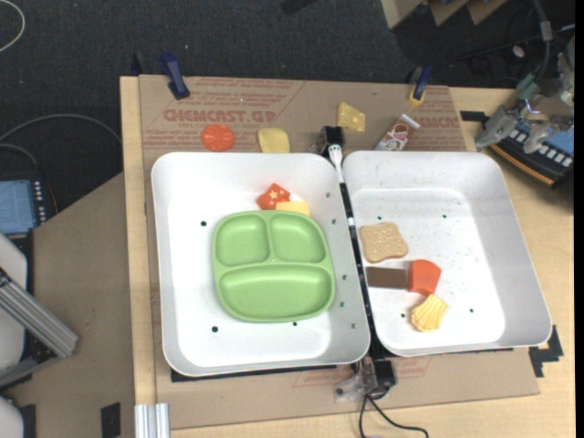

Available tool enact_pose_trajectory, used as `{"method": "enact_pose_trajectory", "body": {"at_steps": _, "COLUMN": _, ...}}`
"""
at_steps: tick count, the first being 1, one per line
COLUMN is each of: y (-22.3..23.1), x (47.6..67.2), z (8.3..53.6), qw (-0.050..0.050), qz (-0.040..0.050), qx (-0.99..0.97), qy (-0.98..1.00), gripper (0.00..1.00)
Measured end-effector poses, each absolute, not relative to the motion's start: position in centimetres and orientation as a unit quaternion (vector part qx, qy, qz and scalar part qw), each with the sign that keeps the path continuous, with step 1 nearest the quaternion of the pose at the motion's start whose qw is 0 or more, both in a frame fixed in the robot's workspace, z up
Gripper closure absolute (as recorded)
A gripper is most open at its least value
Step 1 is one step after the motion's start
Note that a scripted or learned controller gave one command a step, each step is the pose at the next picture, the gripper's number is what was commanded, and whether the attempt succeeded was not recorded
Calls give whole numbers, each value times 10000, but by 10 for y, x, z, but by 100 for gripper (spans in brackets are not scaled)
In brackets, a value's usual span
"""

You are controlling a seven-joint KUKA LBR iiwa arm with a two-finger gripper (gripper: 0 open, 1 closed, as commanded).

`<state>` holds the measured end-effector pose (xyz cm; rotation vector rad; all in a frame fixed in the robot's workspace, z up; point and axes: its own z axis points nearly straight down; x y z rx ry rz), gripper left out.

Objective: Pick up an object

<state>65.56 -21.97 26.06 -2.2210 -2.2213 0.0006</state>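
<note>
The right bin [474, 199] holds a tan toast slice [382, 241], an orange-red block [424, 276] with a brown bar [386, 278] at its left, and a yellow ridged piece [428, 314]. In the left bin [182, 245] lies a green divided plate [271, 267]. Behind the plate sit a small red piece [273, 196] and a pale yellow piece [294, 209]. My gripper [513, 124] hangs at the far right, beyond the right bin's back corner, with nothing seen in it.
On the cardboard behind the bins lie an orange disc [218, 137], a yellow lump [273, 140], a cheese wedge [350, 117], a small wrapper [394, 136] and a black item [331, 138]. Blue clamps [173, 74] [419, 82] grip the board's back edge.
</note>
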Motion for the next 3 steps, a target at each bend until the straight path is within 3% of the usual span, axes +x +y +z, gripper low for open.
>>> {"method": "enact_pose_trajectory", "body": {"at_steps": 1, "y": -180, "x": 614, "z": 143, "qw": 59, "qz": 24, "qx": -7070, "qy": -7072, "gripper": 0}}
{"method": "enact_pose_trajectory", "body": {"at_steps": 2, "y": -226, "x": 670, "z": 225, "qw": -65, "qz": -20, "qx": -7067, "qy": -7075, "gripper": 0}}
{"method": "enact_pose_trajectory", "body": {"at_steps": 3, "y": -130, "x": 651, "z": 131, "qw": 37, "qz": 11, "qx": -7053, "qy": -7089, "gripper": 0}}
